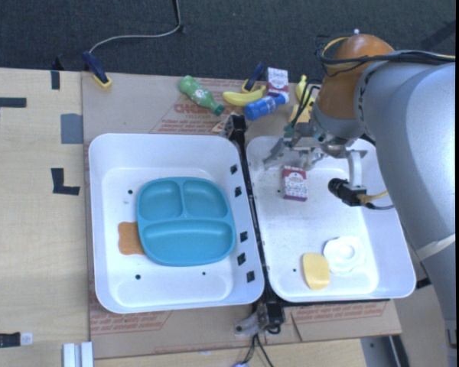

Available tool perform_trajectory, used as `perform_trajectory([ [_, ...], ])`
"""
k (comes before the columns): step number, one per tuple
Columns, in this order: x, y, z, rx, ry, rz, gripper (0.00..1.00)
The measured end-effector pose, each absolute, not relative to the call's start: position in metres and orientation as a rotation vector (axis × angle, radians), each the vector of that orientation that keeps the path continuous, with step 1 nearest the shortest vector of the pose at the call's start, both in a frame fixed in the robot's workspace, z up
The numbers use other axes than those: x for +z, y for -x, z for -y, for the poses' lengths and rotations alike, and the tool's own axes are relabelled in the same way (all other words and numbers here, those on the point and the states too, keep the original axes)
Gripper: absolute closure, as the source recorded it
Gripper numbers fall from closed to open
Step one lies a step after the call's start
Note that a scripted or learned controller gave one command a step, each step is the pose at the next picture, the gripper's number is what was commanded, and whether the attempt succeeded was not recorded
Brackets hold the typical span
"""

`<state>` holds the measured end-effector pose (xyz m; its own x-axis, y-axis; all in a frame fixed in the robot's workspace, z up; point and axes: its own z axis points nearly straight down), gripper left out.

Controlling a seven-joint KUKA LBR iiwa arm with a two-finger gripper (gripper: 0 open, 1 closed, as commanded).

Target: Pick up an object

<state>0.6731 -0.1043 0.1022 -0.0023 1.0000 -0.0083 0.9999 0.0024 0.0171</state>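
The two-finger gripper (pixel 294 153) is hovering over the right white bin (pixel 382 277) near its back edge, fingers spread apart. The small red-and-white carton (pixel 294 183) is lying flat just below the fingertips, ungrasped, toward the bin's back-left corner.

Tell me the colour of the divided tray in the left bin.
Light blue: the divided tray lies in the left bin, clearest in the camera view.

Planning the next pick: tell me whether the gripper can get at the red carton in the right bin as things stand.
Probably yes. The gripper hangs just above the red carton, which lies alone on bare bin floor; the yellow piece and white cup sit well off, nearer the front.
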Motion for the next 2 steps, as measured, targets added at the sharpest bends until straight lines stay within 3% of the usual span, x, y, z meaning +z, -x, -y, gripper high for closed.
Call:
perform_trajectory([
  [2, 0.0929, -0.6732, 0.1031, 0.010, -2.206, -2.210, 0.00],
])
